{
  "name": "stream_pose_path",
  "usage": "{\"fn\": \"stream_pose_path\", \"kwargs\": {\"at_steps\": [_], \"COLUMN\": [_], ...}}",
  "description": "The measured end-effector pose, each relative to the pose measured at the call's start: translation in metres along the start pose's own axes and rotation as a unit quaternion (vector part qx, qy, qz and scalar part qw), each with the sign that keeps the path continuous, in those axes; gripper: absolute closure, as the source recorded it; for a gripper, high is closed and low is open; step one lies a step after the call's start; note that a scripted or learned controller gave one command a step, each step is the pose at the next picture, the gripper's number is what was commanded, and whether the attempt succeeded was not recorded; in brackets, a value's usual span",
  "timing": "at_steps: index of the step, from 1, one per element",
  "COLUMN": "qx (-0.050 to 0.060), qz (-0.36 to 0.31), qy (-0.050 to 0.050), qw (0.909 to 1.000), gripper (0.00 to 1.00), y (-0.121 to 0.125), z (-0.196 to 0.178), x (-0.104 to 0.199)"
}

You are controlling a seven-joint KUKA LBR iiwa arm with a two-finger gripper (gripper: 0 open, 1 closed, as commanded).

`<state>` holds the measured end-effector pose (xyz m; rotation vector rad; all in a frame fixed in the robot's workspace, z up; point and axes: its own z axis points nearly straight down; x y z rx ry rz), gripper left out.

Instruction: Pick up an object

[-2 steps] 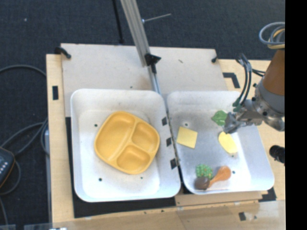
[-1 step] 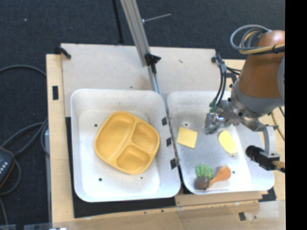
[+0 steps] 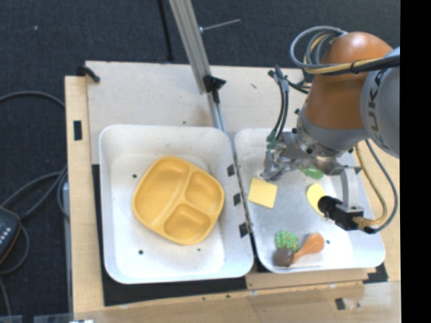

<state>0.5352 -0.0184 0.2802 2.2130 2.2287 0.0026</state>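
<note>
Two white bins on the bench (image 3: pixel 135 96), side by side, their inner rims touching down the middle. Left bin (image 3: pixel 114 247): one yellow divided tray (image 3: pixel 178 199), three compartments, sitting near centre with bare white floor all round it, widest along the near and left walls. Right bin (image 3: pixel 367 247): more crowded. Count there: one yellow square block (image 3: pixel 262 194) near the left wall, one small yellow piece (image 3: pixel 315 195) right of centre, one green knobbly piece (image 3: pixel 287 238), and one orange-and-brown drumstick-shaped toy (image 3: pixel 300 249) lying against the near rim, touching the green piece. A bit of something green (image 3: pixel 312 173) shows just under my wrist; I cannot make out what. Open floor in the right bin lies mostly between the square block and the small yellow piece, and in the near right corner. My arm comes in from the right, orange band (image 3: pixel 343 79) high over the bin's far side, wrist pointing down. My claw (image 3: pixel 275 169) hangs just beyond the square block's far edge, near the left wall; whether it is open or closed I cannot tell, and nothing is seen in its grip.
</note>
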Motion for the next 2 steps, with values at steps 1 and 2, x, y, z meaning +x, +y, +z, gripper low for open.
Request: {"fn": "stream_pose_path", "kwargs": {"at_steps": [1, 2], "qx": [0.002, 0.002], "qz": [0.001, 0.000], "qy": [0.000, 0.000], "qw": [1.0000, 1.0000], "gripper": [1.00, 1.00], "y": [0.011, 0.016], "z": [0.016, 0.032], "x": [0.042, 0.095]}}
